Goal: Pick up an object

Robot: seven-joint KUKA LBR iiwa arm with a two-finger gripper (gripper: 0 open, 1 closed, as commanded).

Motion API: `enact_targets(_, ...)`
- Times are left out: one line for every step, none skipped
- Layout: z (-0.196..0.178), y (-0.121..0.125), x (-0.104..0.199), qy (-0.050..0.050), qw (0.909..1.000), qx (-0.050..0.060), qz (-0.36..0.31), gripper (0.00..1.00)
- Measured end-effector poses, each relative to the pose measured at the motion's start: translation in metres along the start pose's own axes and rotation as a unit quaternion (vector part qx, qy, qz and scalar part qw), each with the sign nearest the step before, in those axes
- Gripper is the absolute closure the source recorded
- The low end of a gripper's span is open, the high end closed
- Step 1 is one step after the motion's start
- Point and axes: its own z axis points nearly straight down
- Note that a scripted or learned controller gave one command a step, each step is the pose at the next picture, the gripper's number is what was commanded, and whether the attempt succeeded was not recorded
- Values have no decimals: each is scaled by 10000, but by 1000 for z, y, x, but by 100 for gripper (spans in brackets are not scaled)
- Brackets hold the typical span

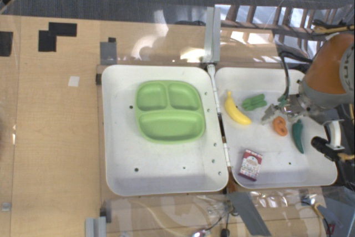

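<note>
Here, gripper [275, 114] with fingers spread, empty, just above a small orange object [280, 126] beside a dark green pepper [298, 136].

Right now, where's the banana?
The banana lies in the right bin, near its left wall, just left of the green toy and up from the small red box.

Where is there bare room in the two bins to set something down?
Left bin: wide strips around the green tray, widest in front. Right bin: bare patch between the small box and banana. Crowded near the hand: orange piece, dark green pepper.
</note>
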Motion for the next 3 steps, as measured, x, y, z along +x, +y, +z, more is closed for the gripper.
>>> enact_targets(2,55,19,5,9985,12,545,0)
enact_targets(1,12,-24,-14,9996,9,281,0)
enact_targets(0,-14,-25,-11,9962,-11,-872,0)
